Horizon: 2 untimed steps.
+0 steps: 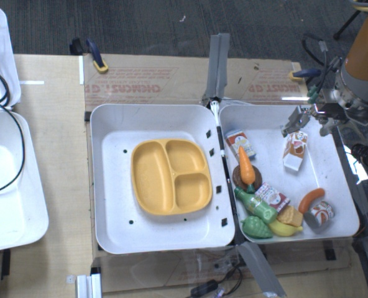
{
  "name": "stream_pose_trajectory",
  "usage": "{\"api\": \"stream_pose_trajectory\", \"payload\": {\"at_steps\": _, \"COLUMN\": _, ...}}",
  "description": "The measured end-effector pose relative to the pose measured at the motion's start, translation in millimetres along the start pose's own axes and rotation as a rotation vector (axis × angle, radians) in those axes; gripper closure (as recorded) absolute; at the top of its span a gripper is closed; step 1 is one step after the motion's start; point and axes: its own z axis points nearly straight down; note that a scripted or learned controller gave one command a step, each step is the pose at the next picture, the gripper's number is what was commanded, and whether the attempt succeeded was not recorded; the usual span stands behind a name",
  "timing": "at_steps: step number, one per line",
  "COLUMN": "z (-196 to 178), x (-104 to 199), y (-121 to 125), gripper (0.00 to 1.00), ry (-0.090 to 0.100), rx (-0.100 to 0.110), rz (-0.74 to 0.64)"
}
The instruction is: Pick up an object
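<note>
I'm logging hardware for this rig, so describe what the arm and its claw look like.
The arm enters at the upper right, with a broad orange band over grey metal housing. Dark cables loop beside it, and a blue clip sits nearby. The claw is small, grey metal, with slim fingers on a blocky, silvery wrist mount.

**Bench, Cardboard and Dark Floor**

Across the top of the frame, dark grey carpeted floor (171, 11). Below it, a pale wooden bench (53, 85), overlaid in the upper middle with brown cardboard (153, 82) bearing red printed lettering, upside down. Clipped at the cardboard's upper left corner, a blue and yellow clamp (97, 58); another clamp (305, 74) at upper right. At far left, white moulded furniture (10, 185) crossed by black cables (10, 104). Even, soft lighting, without hard shadows.
</note>
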Motion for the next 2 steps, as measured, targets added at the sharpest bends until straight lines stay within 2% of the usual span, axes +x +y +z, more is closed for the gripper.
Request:
{"api": "stream_pose_trajectory", "payload": {"at_steps": 1, "z": 151, "x": -32, "y": 27, "gripper": 0.00, "ry": 0.000, "rx": -0.002, "rz": 0.041}}
{"api": "stream_pose_trajectory", "payload": {"at_steps": 2, "z": 187, "x": -93, "y": 74, "gripper": 0.00, "ry": 0.006, "rx": -0.011, "rz": 0.034}}
